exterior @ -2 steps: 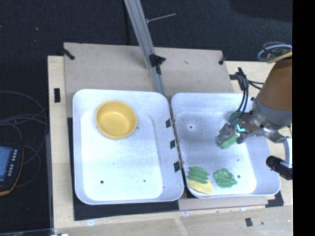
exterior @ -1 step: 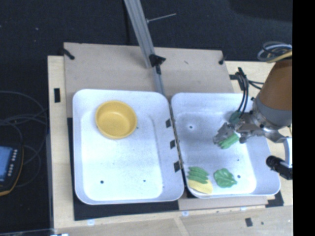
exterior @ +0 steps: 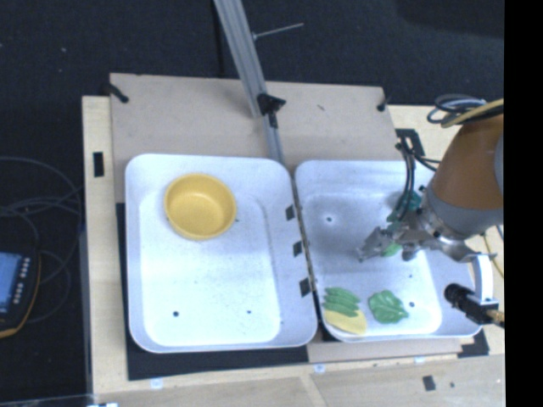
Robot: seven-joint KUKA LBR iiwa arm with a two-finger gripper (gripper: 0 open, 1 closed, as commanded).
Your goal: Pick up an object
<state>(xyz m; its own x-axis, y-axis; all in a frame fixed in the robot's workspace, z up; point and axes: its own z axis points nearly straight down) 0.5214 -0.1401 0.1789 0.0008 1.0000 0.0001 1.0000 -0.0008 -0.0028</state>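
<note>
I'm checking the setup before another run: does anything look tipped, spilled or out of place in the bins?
Nothing stands out. The yellow bowl sits upright in the left bin; the green pieces lie near the right bin's front edge.

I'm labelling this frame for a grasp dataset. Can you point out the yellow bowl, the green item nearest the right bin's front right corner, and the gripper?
yellow bowl [exterior: 200,206]: camera view, centre of its inside.
green item [exterior: 388,306]: camera view, middle of its top.
gripper [exterior: 379,248]: camera view, midway between its fingertips.
</note>
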